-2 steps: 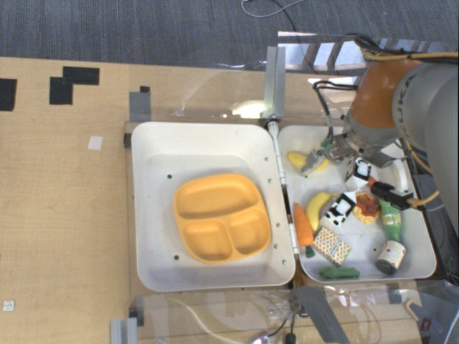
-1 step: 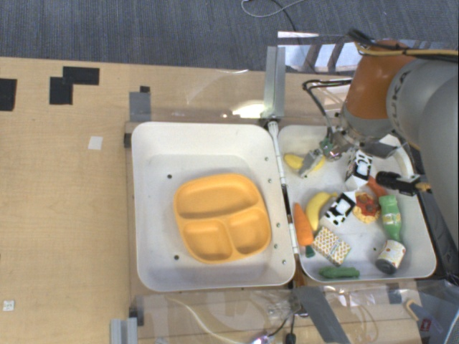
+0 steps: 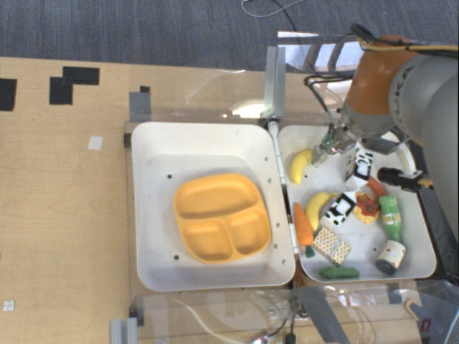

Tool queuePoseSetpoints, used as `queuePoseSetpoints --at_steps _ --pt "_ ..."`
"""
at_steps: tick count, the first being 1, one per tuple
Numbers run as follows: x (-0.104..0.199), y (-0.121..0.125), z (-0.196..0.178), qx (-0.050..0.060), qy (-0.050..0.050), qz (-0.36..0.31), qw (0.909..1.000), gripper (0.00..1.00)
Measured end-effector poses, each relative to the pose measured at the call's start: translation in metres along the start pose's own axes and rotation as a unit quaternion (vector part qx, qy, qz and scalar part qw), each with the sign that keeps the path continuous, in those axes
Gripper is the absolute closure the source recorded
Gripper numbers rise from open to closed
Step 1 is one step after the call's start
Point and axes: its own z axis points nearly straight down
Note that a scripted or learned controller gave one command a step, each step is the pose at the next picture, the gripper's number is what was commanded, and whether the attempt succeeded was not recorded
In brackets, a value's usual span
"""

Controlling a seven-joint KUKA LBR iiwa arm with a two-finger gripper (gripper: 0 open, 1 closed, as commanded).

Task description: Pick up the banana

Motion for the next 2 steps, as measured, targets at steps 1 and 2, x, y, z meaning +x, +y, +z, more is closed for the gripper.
queuePoseSetpoints --at_steps 1,2 --pt "0.034 0.023 -0.088 -0.015 -0.003 0.176 0.9843 1.00" --pt "0.060 0.034 -0.164 -0.014 -0.001 0.313 0.9498 1.00"
